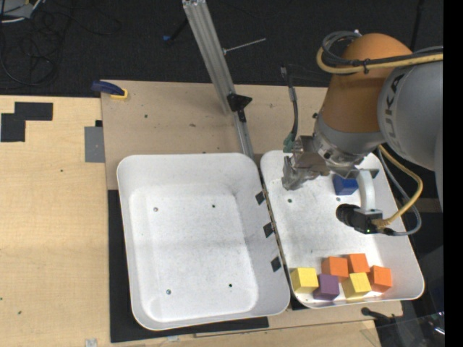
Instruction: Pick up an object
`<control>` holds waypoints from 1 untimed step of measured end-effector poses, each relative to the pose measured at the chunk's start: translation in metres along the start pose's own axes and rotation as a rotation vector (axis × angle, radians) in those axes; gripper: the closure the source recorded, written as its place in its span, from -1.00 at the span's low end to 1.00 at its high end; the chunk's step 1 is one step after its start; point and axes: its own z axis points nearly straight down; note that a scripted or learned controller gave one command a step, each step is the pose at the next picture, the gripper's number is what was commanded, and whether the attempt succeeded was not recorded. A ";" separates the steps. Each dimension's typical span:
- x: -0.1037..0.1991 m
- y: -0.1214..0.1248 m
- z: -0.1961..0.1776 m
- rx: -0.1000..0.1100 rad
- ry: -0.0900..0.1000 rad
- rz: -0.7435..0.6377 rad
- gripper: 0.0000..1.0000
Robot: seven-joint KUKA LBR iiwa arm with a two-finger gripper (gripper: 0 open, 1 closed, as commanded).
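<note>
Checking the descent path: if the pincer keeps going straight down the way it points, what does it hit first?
Most likely bare floor of the right bin. The pincer points down at its upper left part; the blue block sits to its right, apart. Height is unclear.

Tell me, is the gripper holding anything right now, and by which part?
Cannot be told. The gripper sits low over the right bin, away from the blocks, with nothing visibly in it.
</note>
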 end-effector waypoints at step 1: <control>0.053 0.010 0.018 0.003 0.001 0.000 1.00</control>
